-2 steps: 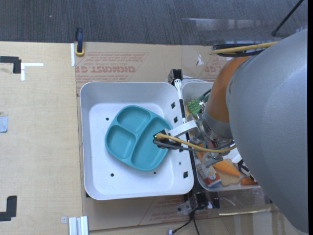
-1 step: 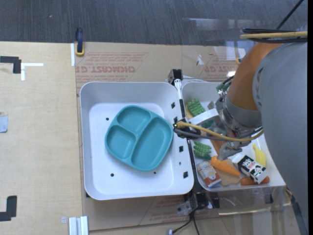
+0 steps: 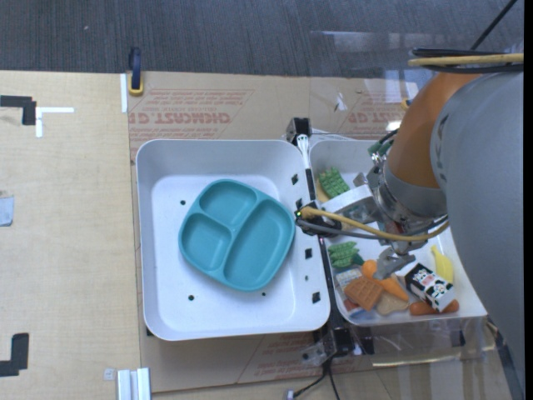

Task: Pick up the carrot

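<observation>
One hand (image 3: 396, 262) hangs over the carrot (image 3: 395, 288) — grip state unclear.

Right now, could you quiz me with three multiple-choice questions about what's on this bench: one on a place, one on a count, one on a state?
1. Where is the blue plate?
A. left bin
B. right bin
C. on the floor

2. How many sections does the plate have?
A. two
B. three
C. five

3. Where is the arm?
A. over the left bin
B. over the right bin
C. off the bench

Answers: 1 A, it lies in the left bin. 2 B, ridges split it in three. 3 B, it hangs above the right bin and its toy food.
</observation>
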Action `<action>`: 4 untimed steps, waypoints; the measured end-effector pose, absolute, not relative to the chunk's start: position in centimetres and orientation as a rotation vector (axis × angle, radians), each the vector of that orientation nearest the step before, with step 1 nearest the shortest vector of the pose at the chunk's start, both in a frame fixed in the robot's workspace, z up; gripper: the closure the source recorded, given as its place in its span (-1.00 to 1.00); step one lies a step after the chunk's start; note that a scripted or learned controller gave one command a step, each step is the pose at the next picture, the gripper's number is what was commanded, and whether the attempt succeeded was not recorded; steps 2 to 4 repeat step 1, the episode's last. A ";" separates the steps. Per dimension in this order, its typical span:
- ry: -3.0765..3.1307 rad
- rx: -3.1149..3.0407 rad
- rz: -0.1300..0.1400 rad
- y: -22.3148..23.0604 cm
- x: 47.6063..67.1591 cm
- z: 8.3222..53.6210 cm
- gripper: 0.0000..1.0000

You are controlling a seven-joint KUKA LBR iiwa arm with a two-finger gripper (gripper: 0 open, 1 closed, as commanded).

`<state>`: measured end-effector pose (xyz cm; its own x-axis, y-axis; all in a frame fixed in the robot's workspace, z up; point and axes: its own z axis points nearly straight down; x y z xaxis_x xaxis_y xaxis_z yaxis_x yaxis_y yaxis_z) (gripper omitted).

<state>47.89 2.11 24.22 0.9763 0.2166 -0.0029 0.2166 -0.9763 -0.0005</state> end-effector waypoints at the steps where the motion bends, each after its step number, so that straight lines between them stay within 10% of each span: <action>1: -1.088 -2.943 0.011 1.5 47.7 19.0 -1.00; 4: -1.088 -2.943 0.011 1.5 47.7 19.0 -1.00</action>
